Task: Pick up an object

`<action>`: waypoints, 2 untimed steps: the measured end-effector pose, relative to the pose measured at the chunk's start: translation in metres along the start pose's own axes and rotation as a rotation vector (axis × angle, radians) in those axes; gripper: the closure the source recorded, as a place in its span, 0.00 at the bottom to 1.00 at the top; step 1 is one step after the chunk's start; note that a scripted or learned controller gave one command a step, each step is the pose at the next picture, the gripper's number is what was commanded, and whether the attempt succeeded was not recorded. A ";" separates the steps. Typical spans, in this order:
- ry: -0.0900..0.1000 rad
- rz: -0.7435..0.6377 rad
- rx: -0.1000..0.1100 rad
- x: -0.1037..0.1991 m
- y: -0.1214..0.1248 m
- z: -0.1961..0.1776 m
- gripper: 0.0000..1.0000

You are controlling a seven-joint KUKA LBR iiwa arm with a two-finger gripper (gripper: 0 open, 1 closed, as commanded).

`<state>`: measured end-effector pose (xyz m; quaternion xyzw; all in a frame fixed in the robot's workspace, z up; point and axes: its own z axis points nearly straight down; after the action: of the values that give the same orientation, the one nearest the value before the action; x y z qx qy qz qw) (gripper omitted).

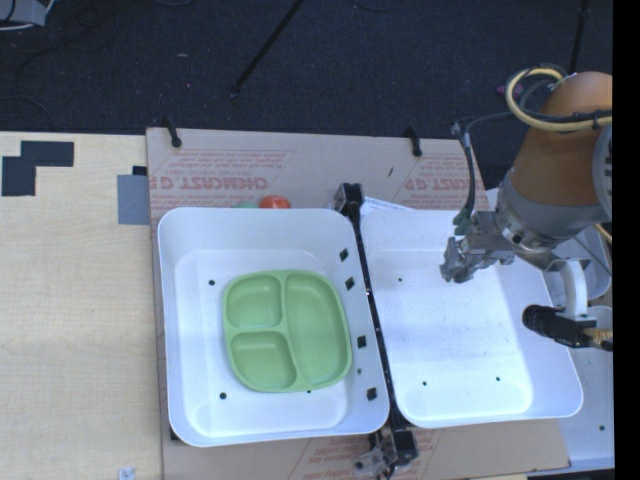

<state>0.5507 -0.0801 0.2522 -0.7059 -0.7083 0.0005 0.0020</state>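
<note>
**Arm above the right bin, with the only pickable object in the left bin.**
The gripper (458, 266) hangs over the upper part of the right bin (560, 408), well apart from the green divided plate (287, 330), which lies flat in the middle of the left bin (190, 368); whether the gripper is open or closed cannot be told. A small orange thing (274, 203) sits just behind the left bin's rim, apparently out of play.

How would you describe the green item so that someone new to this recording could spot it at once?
Start at the two white bins side by side and take the left bin, away from the arm. On its floor lies a pale green divided plate with three compartments and rounded corners. It is the largest coloured thing there; the small orange-red object sits outside, behind that bin's far rim.
</note>
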 end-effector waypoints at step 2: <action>0.000 -0.002 0.000 0.106 0.005 0.011 1.00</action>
<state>0.5558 0.0263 0.2411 -0.7054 -0.7088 0.0005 0.0020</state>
